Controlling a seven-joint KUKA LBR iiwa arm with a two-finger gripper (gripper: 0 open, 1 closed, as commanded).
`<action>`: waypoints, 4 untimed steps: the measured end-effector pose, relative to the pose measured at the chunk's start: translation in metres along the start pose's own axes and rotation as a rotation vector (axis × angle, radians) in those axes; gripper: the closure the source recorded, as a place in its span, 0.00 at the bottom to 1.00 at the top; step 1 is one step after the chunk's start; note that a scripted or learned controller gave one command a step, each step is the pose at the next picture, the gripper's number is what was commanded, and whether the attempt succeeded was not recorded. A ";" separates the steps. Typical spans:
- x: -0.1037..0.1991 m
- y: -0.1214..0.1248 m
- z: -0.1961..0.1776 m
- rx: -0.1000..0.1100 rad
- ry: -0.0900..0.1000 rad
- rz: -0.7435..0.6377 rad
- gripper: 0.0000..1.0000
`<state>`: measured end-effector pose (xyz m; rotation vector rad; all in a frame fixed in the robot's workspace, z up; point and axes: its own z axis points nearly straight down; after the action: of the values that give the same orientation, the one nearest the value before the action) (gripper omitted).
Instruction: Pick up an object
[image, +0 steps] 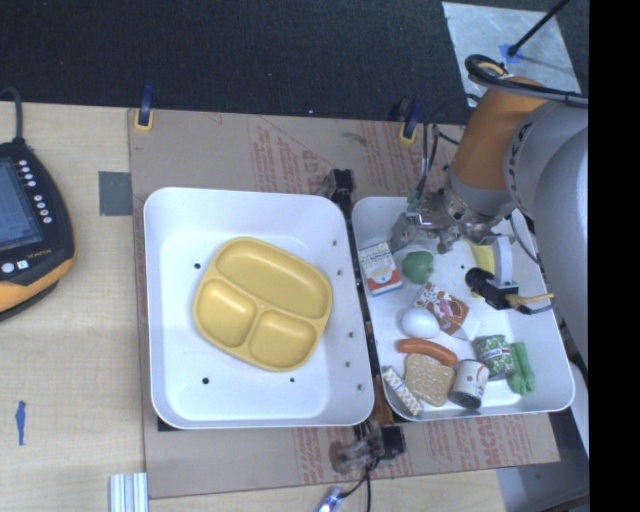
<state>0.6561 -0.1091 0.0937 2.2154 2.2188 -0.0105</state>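
My gripper (432, 230) hangs over the far end of the right bin (545, 400), just behind a green ball (418, 266). Left of the ball a small white and red carton (378, 268) leans by the bin wall. Toward the front lie a white egg (420, 322), a patterned packet (447, 309), an orange sausage (427, 349), a slice of bread (430, 380), a small can (468, 385) on its side, and a green packet (506, 358). Nothing shows between the gripper's fingers.
The left bin (170, 300) holds a yellow divided plate (262, 302). A wrapped bar (395, 384) lies at the right bin's front left corner. An orange-edged teach pendant (25, 225) rests at the far left of the bench. The arm's grey body (550, 170) looms over the right bin's right side.
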 end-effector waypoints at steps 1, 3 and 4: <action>-0.007 0.000 0.001 -0.001 0.006 0.000 0.00; -0.011 0.001 0.002 -0.002 0.008 0.001 0.00; -0.017 0.001 0.002 -0.003 0.007 0.002 0.00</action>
<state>0.6567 -0.1257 0.0923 2.2200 2.2189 0.0008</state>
